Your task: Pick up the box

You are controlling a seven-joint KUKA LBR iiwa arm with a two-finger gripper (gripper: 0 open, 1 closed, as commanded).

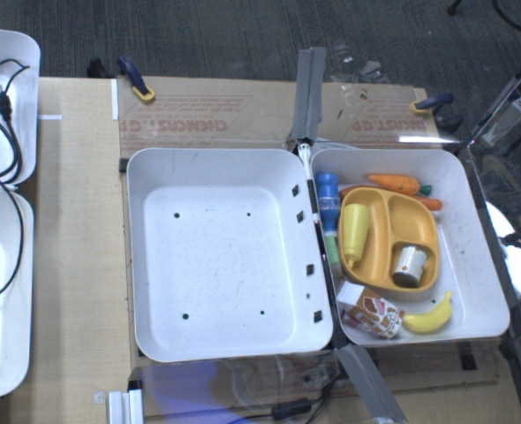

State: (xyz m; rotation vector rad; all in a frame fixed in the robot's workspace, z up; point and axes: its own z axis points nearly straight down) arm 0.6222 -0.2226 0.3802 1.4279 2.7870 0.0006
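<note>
While it lies flat, the box (pixel 374 314) runs its long axis toward the banana (pixel 428 315).

In the right bin (pixel 477 237), a yellow divided tray (pixel 380 268) holds a yellow cup (pixel 354 230) and a can (pixel 409 265), with a banana (pixel 428 316) at lower right.

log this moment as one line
box: right bin front, beside banana | yellow tray: holds can | pick: not yet done

Red print runs along the cardboard sheet (pixel 243 113) behind the bins. It sits upside down and too faint to read. The box's (pixel 373 314) print is too small to read.
</note>
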